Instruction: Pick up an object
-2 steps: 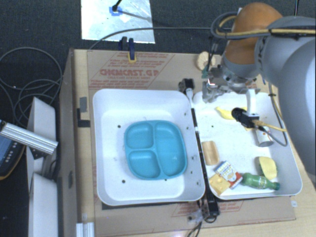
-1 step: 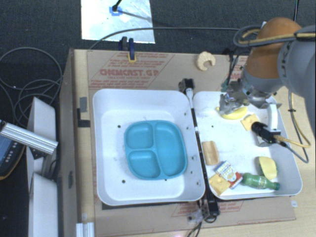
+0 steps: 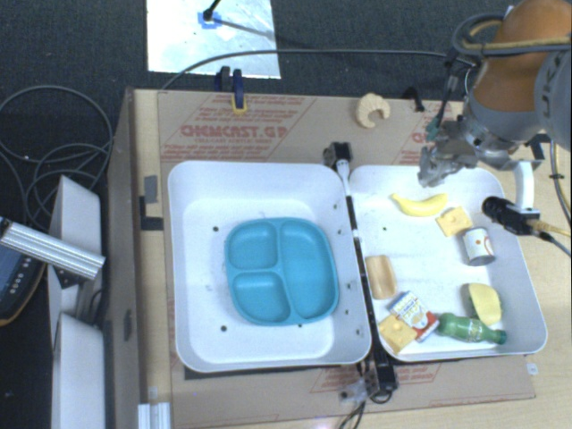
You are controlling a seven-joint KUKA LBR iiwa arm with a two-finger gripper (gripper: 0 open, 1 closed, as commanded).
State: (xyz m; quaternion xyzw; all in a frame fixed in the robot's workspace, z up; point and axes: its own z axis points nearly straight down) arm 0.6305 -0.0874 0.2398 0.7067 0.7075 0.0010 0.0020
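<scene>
The grey arm with its orange band (image 3: 534,21) reaches in from the upper right, wrist bent downward, its grey metal two-finger hand (image 3: 435,172) pointing down and leftward, hovering low.

Red lettering runs across the brown protective sheet (image 3: 268,119) on the bench, under the bins; it looks like "CHEMCAST GP", repeated in a pattern. The small packet's (image 3: 409,312) print is too tiny to read.
</scene>
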